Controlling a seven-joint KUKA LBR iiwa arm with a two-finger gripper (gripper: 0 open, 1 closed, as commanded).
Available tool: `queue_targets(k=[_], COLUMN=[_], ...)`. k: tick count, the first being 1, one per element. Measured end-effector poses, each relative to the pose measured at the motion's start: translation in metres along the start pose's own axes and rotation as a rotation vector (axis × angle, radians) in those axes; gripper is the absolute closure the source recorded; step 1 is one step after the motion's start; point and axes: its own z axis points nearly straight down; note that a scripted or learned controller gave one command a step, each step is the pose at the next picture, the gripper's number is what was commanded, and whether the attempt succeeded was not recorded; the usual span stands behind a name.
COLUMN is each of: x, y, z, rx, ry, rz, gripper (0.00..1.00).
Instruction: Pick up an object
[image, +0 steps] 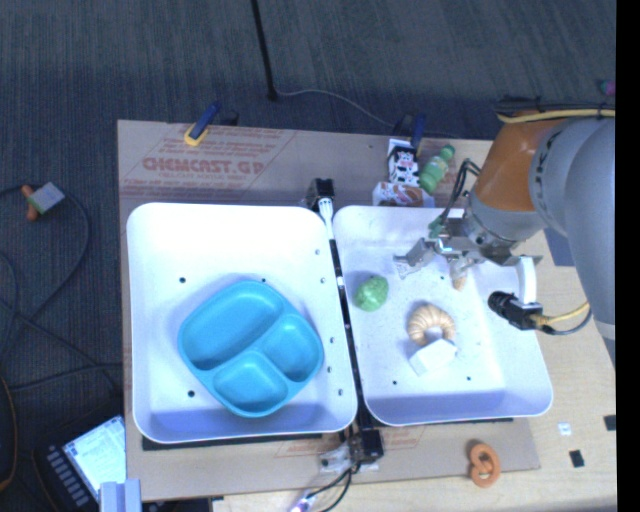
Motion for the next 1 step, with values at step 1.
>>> queue_targets(k=[1], x=[0.0324], y=[-0.0776], z=[0.0219], rx=[-0.012], ry=[-0.003], rz=[0.001], gripper=[0.0])
